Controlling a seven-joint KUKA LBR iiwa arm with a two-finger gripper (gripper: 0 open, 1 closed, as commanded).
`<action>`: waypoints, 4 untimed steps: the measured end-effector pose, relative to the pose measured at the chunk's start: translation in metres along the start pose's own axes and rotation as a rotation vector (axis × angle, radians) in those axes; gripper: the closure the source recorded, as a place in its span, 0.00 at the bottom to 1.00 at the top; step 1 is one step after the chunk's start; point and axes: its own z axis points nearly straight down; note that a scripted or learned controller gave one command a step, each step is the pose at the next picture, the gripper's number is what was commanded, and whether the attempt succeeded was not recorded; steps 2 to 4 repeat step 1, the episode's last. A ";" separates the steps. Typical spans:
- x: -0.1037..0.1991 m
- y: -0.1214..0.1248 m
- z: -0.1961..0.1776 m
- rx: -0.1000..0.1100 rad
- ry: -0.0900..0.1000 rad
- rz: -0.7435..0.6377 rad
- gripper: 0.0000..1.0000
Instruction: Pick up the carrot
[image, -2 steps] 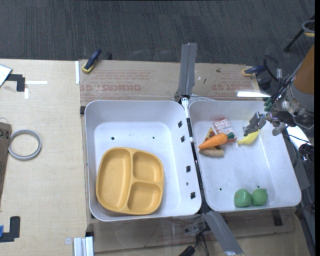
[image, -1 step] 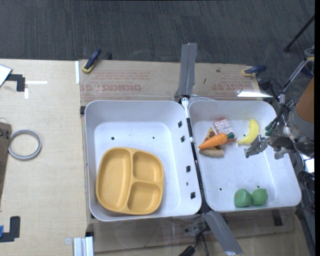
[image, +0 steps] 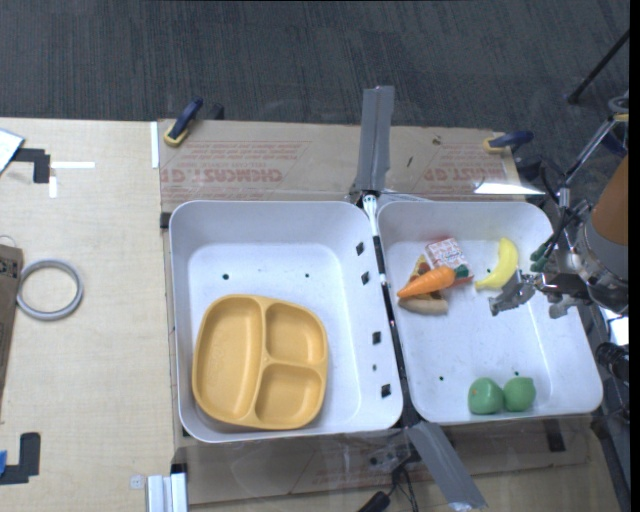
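Observation:
An orange carrot (image: 427, 282) with a green top lies in the right bin (image: 560, 400), near its left wall, resting partly on a tan slice of food (image: 424, 305). My gripper (image: 518, 292) hangs over the right part of the same bin, about ninety pixels to the right of the carrot. Its fingers point left and stand slightly apart with nothing between them. The yellow banana (image: 500, 264) lies just above and left of the fingertips.
A small red-and-white carton (image: 443, 251) sits behind the carrot. Two green round fruits (image: 502, 394) lie at the front of the right bin. The left bin (image: 200, 240) holds a yellow divided plate (image: 262, 361). A tape roll (image: 46, 289) lies on the bench, far left.

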 end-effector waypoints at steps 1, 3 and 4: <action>0.000 0.000 0.000 0.000 0.000 0.000 0.00; 0.000 0.000 0.000 0.000 0.000 0.000 0.00; 0.000 0.000 0.000 0.000 0.000 0.000 0.00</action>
